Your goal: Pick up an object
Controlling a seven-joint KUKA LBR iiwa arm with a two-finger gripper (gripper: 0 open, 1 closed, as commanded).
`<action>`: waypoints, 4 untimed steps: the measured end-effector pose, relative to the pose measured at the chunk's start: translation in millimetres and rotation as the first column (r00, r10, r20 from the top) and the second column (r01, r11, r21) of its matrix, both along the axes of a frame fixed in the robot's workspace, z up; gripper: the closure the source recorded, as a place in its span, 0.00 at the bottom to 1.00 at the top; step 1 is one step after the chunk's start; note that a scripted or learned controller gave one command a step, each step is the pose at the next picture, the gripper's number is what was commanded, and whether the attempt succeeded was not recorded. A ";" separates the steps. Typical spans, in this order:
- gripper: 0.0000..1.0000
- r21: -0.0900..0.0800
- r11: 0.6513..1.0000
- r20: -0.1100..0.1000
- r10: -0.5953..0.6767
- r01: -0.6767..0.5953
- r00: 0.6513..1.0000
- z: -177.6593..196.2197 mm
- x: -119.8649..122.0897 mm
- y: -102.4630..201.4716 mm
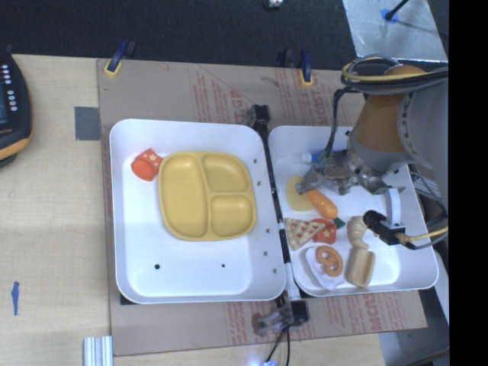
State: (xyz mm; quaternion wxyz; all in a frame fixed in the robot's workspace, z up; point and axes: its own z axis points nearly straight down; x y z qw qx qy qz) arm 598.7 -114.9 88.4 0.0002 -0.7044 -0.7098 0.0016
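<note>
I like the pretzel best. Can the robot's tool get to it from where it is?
Probably yes. The pretzel lies on top near the right bin's front, with nothing covering it. The tool sits above the orange carrot nearby, so it only needs a short move.

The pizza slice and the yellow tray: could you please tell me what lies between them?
In the camera view, the adjoining bin walls lie between the pizza slice and the yellow tray, with bare white bin floor on either side.

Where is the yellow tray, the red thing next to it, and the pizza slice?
yellow tray (pixel 185 197), camera view, its big left compartment.
red thing (pixel 145 165), camera view, its middle.
pizza slice (pixel 305 231), camera view, its middle.
</note>
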 end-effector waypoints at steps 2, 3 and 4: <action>0.00 0.002 1.000 -0.003 -0.005 0.005 1.000 3.6 -59.1 -7.1; 0.00 0.002 1.000 0.002 0.001 -0.001 1.000 3.5 -42.0 17.7; 1.00 0.001 1.000 0.003 -0.003 0.003 1.000 14.6 -42.1 15.4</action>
